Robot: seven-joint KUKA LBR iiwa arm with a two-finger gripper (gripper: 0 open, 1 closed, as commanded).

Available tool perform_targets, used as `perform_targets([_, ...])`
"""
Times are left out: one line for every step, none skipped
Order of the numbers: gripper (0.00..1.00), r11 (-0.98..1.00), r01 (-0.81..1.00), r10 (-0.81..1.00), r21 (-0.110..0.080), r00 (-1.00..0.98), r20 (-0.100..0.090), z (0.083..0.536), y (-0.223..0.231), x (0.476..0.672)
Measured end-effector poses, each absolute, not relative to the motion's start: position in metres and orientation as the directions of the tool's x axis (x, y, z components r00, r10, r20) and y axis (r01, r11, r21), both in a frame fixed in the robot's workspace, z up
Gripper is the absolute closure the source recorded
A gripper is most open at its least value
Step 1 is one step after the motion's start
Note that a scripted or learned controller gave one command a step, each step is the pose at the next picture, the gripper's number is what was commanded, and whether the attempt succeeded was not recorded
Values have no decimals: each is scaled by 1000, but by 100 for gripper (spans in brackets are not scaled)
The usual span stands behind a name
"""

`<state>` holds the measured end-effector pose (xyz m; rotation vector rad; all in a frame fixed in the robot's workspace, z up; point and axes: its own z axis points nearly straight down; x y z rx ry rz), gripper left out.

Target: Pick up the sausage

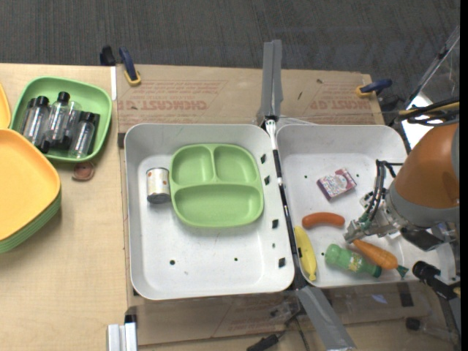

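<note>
The sausage point(323, 220), a short orange-red link, lies flat in the middle of the right bin point(322, 145). My gripper point(360, 229) is down in that bin just right of the sausage's right end, a small gap away. It hangs below the orange wrist band point(431, 174). A carrot point(375, 254) lies just below the gripper.
In the right bin are also a green bottle point(351, 261), a yellow banana point(306, 253) along the left wall and a small pink packet point(336, 183). The left bin point(146, 269) holds a green divided plate point(216, 185) and a tin can point(157, 185). Yellow plates and a green tray of bottles sit far left.
</note>
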<state>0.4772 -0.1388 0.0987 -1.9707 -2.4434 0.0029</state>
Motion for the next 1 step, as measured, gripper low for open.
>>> perform_targets([100,55,998,998,-2,-55,-2,191,-54,484])
